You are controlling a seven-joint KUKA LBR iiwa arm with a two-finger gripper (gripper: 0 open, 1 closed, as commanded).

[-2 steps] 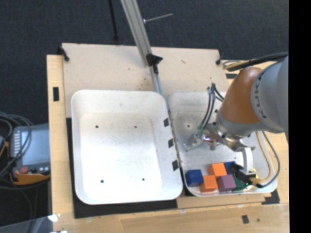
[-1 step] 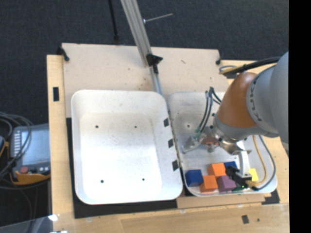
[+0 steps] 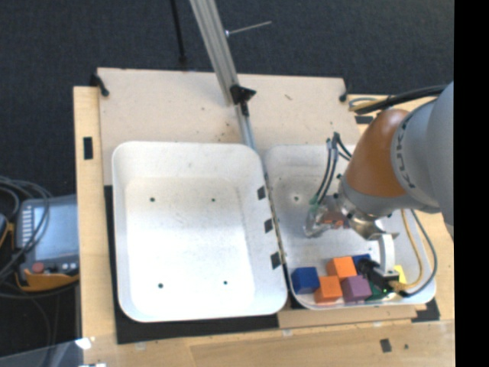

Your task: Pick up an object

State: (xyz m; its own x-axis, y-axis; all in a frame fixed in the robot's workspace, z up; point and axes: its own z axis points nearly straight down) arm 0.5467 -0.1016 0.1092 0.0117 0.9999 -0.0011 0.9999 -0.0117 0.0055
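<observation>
Right, the arm [image 3: 405, 159] reaches in from the right over the right bin [image 3: 294, 167], and the gripper [image 3: 319, 224] hangs above that bin's bare middle floor. It's blurred under the wrist, so whether it's apart or together I cannot tell, and nothing shows between its tips. The pickings sit in the near part of the same bin: a blue block [image 3: 306, 279], an orange block [image 3: 329, 288] just beside it, a purple block [image 3: 356, 287], and a second orange block [image 3: 343, 267] behind them, all huddled close. They look like small, stiff, light cubes with flat faces, likely easy to pinch across opposite sides, though smooth enough to slip. The blue one, on the cluster's left edge with open floor beside it, seems the cleanest take. The cluster lies nearer than the gripper and slightly right, clearly apart from it.
</observation>
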